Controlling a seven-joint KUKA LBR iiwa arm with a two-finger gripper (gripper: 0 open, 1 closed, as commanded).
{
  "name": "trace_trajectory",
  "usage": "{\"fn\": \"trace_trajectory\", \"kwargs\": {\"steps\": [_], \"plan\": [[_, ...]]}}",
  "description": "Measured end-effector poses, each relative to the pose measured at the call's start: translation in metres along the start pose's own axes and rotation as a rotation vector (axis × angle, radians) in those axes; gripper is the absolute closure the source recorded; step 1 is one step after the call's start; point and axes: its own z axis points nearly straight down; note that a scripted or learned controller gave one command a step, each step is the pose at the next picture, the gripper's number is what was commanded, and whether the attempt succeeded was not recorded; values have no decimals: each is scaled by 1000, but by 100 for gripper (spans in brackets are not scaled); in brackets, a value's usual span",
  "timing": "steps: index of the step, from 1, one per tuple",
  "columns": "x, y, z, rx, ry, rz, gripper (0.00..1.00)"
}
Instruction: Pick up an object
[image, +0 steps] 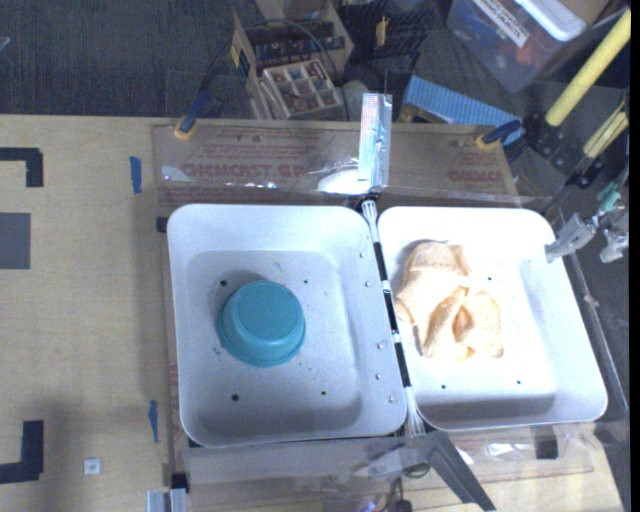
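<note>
A teal bowl (262, 321) lies upside down on the floor of the left bin (190, 240), a little left of its centre. A crumpled peach-orange cloth (447, 300) lies in the left half of the right bin (540, 390), close to the divider. My gripper (588, 240) hovers at the right bin's upper right corner, just outside the rim, well away from both objects. Its two fingers stand apart, open, with nothing between them.
Clear plastic sheeting and a cardboard panel (300, 165) run behind the bins. Boxes, a blue pad (450, 100) and a yellow pole (595, 60) clutter the area beyond. The wooden bench top (70, 330) stretches to the left.
</note>
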Motion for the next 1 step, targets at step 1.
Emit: {"fn": "trace_trajectory", "kwargs": {"steps": [1], "plan": [[71,19,109,-1,0,-61,0]]}}
